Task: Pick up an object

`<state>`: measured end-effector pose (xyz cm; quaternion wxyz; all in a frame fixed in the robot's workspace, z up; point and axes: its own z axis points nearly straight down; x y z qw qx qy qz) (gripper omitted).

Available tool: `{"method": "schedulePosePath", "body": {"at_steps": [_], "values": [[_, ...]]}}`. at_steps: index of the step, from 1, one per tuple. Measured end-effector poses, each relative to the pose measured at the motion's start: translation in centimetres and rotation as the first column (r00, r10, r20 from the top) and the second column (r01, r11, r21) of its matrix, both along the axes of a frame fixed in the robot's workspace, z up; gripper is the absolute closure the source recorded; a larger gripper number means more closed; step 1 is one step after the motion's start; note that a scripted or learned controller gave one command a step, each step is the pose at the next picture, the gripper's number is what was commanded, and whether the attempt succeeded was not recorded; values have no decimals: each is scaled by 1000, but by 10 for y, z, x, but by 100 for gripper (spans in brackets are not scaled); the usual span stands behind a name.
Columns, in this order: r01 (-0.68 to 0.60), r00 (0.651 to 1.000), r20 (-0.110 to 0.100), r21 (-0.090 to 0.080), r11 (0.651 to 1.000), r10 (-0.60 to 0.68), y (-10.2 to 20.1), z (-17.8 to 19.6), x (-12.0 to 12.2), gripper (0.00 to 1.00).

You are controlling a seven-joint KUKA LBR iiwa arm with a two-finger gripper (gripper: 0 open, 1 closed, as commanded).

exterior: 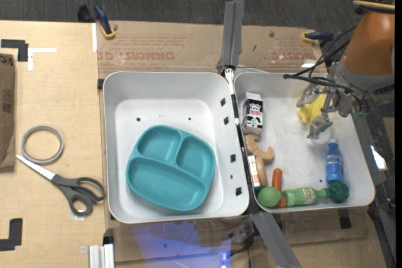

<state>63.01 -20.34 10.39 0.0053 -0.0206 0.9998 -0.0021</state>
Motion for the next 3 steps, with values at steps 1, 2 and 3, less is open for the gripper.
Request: {"method": "schedulePosePath", "body": {"at_steps": [1,2,3], "values": [[-3,1000,-5,2,1000,3,-12,-11,4,0],[-4,1000,0,0,1000,4,-11,0,6,100],[-4,1000,0,0,1000,4,-11,0,6,0]]}}
